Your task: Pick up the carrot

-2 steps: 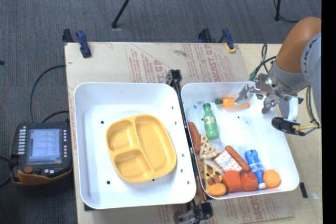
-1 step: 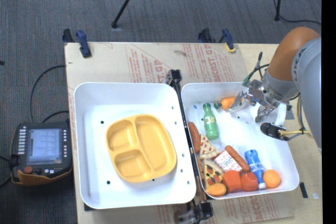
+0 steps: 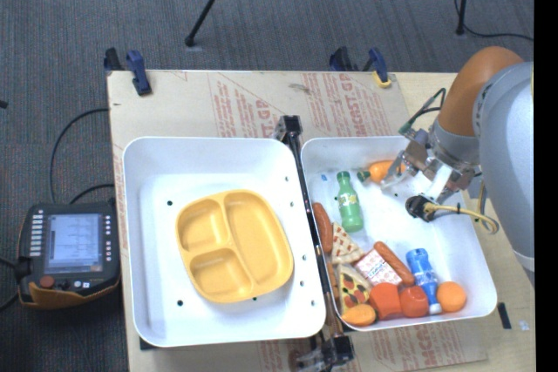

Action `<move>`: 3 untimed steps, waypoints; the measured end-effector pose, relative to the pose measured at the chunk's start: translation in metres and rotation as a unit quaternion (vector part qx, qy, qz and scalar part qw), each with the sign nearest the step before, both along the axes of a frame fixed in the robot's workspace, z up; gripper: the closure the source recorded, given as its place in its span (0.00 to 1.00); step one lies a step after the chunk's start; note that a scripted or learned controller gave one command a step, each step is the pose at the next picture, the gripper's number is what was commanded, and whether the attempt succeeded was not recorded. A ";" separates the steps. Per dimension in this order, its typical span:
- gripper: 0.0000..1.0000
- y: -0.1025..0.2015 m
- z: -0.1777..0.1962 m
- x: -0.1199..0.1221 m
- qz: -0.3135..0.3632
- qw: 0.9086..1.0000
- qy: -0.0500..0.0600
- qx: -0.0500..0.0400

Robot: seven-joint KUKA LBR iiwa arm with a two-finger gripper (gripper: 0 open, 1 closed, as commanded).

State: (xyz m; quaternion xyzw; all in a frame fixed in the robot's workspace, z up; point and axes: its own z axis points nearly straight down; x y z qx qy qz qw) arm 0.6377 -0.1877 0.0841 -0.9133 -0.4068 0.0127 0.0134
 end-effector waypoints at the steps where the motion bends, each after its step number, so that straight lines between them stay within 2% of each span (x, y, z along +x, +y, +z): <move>1: 0.00 -0.006 0.002 0.000 -0.082 0.997 -0.009 -0.008; 2: 0.00 -0.007 0.003 0.000 -0.275 0.961 -0.013 -0.011; 3: 1.00 -0.006 0.013 0.000 -0.272 0.962 -0.012 -0.010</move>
